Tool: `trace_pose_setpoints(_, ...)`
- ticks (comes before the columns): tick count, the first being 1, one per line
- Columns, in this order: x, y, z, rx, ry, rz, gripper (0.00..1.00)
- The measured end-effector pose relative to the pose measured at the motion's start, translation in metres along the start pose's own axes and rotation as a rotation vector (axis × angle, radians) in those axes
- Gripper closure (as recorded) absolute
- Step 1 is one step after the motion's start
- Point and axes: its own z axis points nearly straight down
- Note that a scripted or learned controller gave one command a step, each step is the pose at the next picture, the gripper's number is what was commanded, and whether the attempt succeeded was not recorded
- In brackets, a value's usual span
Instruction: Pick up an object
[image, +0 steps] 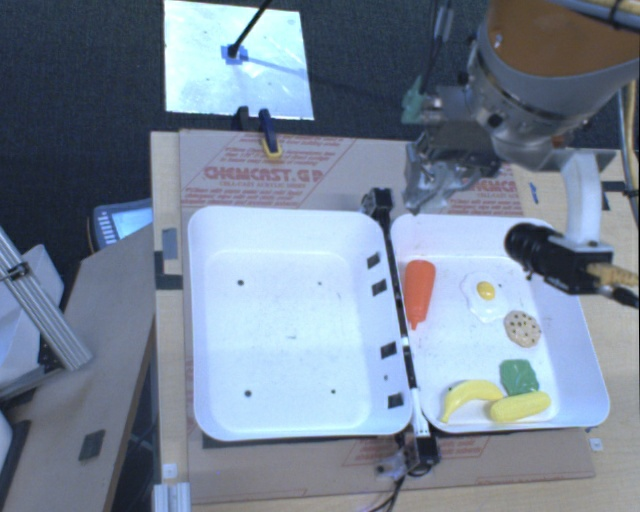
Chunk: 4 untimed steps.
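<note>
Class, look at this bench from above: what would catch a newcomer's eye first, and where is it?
Bright toy foods in the right bin: an orange carrot by the divider, a fried egg, a yellow banana. The grey arm looms above the bin's far edge.

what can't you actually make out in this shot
- Gripper: a blurred tangle of metal above the right bin's far rim; finger state unreadable.
- Arm: cut off by the top and right edges.
- Green object: partly covered by the yellow piece in front; too small to identify.
- Cookie: surface detail too small.
- Tablet: mostly hidden behind the wooden side board.
</note>
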Motion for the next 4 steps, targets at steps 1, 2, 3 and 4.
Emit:
trace_pose_setpoints(1, 0.057, -0.001, 0.002, 0.002, 0.000, -0.001, 1.00)
trace_pose_setpoints(2, 0.054, 0.000, -0.010, -0.001, 0.001, 0.001, 1.00)
trace_pose_setpoints(3, 0.050, 0.000, 0.002, 0.003, -0.002, 0.007, 1.00)
trace_pose_setpoints(4, 0.053, 0.000, 0.001, 0.002, -0.001, 0.003, 1.00)
